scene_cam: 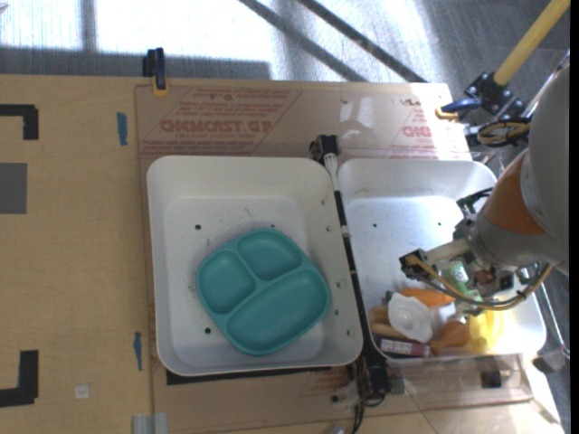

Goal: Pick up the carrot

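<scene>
Gripper low over right bin, amid the toy-food pile near its front edge; finger gap hidden by wiring, so can't tell open vs closed. Carrot = orange piece just below/in front of gripper, touching white item. Long axis approx. left-right across bin. Nothing seen between fingers. Judgement: short drop toward front edge, fingers closing across carrot's width. Teal divided plate in left bin, well apart.

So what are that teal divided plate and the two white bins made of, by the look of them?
The teal plate looks like moulded plastic or silicone: even colour, rounded compartments, matte with a faint sheen. The left bin and right bin look like thin formed plastic: smooth white walls, rounded corners, soft glare, some scuffing. Hard to be surer from here.
</scene>
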Available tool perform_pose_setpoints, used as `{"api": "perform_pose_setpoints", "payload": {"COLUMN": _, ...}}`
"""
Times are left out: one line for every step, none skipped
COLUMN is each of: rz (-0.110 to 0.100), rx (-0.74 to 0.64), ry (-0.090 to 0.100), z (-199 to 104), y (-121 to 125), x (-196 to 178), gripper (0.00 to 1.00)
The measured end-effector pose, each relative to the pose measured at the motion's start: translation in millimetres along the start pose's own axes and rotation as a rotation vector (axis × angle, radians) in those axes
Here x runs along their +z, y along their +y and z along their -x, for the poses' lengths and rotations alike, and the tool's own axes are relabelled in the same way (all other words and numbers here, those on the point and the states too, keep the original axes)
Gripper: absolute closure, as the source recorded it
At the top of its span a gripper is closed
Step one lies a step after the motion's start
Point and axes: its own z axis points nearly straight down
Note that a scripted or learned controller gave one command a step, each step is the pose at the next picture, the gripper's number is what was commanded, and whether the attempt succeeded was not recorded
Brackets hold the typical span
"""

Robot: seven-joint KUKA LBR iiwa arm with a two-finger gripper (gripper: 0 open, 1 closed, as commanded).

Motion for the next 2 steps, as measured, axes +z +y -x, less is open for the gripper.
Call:
{"api": "perform_pose_setpoints", "payload": {"rz": 0.012, "rx": 0.001, "ry": 0.004, "z": 14.1, "y": -14.5, "x": -0.3, "gripper": 0.00}}
{"api": "perform_pose_setpoints", "payload": {"rz": 0.002, "rx": 0.000, "ry": 0.004, "z": 31.5, "y": 12.3, "x": -0.6, "gripper": 0.00}}
